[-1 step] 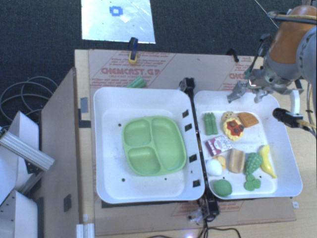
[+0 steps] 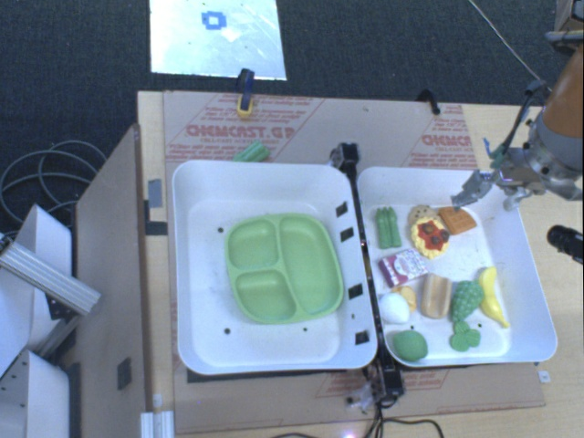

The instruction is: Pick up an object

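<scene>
Banana [image 2: 493, 296] lies lengthwise down the right bin [image 2: 538, 331]; fingers [image 2: 473, 190] spread wide.

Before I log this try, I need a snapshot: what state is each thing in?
claw: over the right bin's far edge, nothing visibly held
green tray: flat in the left bin, compartments bare
green beans: lying in the right bin
pizza slice: flat, beside the beans
banana: lying near the right wall
egg: resting by the divider
broccoli: lying beside the banana

assorted toy food pieces [image 2: 436, 286] scattered loose across the right bin [image 2: 534, 272]
</scene>
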Robot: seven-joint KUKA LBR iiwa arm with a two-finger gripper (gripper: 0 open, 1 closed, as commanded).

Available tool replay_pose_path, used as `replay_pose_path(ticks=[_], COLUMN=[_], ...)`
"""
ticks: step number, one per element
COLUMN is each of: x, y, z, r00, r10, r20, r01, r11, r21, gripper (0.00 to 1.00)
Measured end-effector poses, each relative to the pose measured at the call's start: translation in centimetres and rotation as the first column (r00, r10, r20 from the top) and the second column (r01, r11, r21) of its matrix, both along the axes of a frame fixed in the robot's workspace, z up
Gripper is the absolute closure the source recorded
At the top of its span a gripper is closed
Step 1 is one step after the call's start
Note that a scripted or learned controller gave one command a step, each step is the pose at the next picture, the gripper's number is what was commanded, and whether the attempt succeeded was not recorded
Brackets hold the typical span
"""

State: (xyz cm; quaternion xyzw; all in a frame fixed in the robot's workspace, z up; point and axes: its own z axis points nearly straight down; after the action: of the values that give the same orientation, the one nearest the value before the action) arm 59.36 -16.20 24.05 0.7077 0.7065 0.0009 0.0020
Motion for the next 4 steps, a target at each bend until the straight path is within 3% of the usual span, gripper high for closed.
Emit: replay_pose_path(ticks=[1,2,3,4], x=[-2.0,8.0,-0.8,-9.2], y=[-4.7,-4.3,-4.5,-4.5], z=[-10.3,-4.0,-0.9,-2.6], r00=[1.0,1.0,1.0,1.0], r10=[-0.002,0.01,0.001,-0.002], r20=[-0.012,0.012,-0.002,-0.009], r01=[0.002,-0.01,-0.001,0.002], r11=[1.0,1.0,1.0,1.0], r21=[0.002,-0.003,0.002,0.004], gripper=[0.0,0.0,0.0,0.0])
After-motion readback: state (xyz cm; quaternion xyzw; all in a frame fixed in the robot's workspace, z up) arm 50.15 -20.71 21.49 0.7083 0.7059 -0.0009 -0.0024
